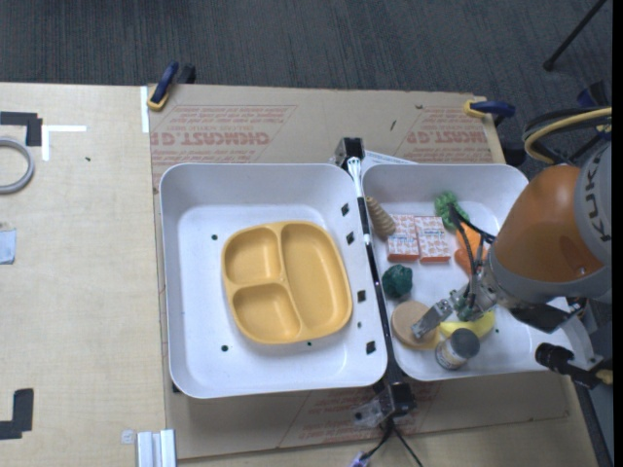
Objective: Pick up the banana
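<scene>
Step in hand looks like the approach/grasp: gripper (450,311) is down low in the right bin (506,360), w/ the banana (469,323) just beside its jaws, on the arm side, partly hidden under the wrist. Jaws' state: cannot tell, too small and cluttered. A tan disc (410,322) sits right at the jaws on the side away from the arm, a can (456,349) just below. Next move prob. needs the jaws centred over the banana, not the disc, then a close and a straight lift.

Arm (550,236): single, grey with orange band above the wrist; enters from the right, bent steeply downward. Wrist: low, angled down and leftward. Gripper (440,317): metal, low, pointing left; whether it is parted or closed is not discernible.
</scene>
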Available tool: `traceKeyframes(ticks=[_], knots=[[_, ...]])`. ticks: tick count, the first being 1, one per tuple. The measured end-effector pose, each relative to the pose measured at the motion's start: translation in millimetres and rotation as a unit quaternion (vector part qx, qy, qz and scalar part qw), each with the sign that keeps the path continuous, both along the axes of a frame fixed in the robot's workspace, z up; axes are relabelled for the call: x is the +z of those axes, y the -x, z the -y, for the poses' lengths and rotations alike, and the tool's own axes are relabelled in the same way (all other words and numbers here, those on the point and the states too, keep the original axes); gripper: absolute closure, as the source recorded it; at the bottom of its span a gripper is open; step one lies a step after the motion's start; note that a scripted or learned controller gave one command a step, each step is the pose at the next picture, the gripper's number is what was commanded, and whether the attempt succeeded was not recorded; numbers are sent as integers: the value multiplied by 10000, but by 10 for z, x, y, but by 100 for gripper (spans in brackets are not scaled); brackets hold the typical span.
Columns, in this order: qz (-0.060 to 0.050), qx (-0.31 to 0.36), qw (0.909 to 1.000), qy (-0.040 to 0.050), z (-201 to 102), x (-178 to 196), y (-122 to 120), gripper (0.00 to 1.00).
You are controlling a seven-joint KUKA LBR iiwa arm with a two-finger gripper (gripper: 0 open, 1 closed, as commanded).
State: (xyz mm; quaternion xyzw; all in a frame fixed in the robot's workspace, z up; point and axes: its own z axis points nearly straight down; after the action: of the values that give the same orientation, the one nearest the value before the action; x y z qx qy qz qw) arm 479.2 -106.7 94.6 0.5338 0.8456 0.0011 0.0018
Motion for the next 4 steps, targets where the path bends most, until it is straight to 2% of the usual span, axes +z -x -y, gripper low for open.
traceKeyframes(ticks=[1, 2, 3, 4], knots=[[7, 664, 9978, 6, -41, 0, -25, 0], [11, 1512, 9885, 10, -60, -1, -9, 0], [4, 2548, 9670, 12, -104, -6, -5, 0], [10, 2359, 9718, 28, 740, 1, -270, 0]])
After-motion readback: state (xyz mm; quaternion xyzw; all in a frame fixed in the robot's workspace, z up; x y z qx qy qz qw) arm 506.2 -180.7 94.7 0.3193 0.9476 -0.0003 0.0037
